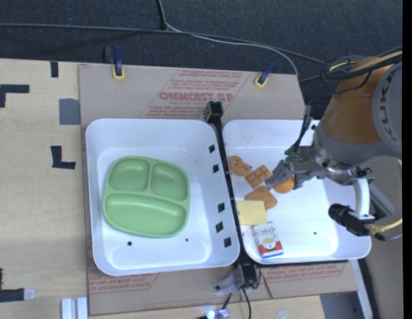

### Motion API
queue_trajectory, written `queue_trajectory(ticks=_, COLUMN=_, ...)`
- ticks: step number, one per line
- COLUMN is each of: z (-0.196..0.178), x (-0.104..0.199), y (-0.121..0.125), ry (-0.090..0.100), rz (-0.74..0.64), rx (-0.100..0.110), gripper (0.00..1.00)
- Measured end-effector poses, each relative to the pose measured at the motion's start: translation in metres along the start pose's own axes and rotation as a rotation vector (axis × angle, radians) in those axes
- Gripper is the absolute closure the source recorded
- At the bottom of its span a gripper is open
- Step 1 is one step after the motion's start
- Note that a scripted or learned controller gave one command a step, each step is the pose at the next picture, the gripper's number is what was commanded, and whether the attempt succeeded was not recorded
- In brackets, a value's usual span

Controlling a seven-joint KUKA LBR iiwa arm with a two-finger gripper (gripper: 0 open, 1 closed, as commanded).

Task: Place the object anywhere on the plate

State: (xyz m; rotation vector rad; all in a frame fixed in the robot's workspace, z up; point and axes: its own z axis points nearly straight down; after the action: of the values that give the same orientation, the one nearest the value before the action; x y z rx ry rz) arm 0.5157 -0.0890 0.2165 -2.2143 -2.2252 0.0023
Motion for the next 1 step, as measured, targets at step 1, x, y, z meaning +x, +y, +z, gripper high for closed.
queue_trajectory(ticks=1, z=0.0012, x=0.0420, y=0.0112, ry=0.001, rz=-0.001, rx=0.000, gripper=1.00)
